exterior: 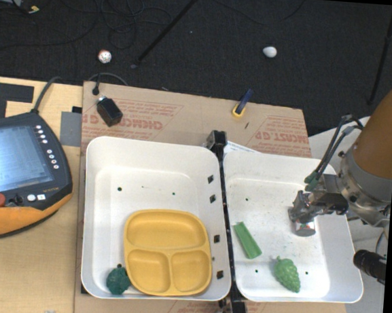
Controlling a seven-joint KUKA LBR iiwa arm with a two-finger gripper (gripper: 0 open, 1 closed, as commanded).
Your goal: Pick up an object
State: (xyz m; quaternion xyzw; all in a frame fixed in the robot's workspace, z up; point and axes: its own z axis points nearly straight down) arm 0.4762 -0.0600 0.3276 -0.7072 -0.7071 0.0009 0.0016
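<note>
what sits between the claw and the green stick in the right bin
Nothing: in the camera view, bare white bin floor separates the claw from the green stick.

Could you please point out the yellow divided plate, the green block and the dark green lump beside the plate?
yellow divided plate (168, 230): camera view, left bin, on its large upper compartment.
green block (247, 239): camera view, right bin, mid-length.
dark green lump (118, 280): camera view, its centre.

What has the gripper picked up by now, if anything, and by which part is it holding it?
Nothing that can be seen. The gripper hangs low over the right bin, while the green block and the bumpy green piece lie on the bin floor, apart from it.
</note>
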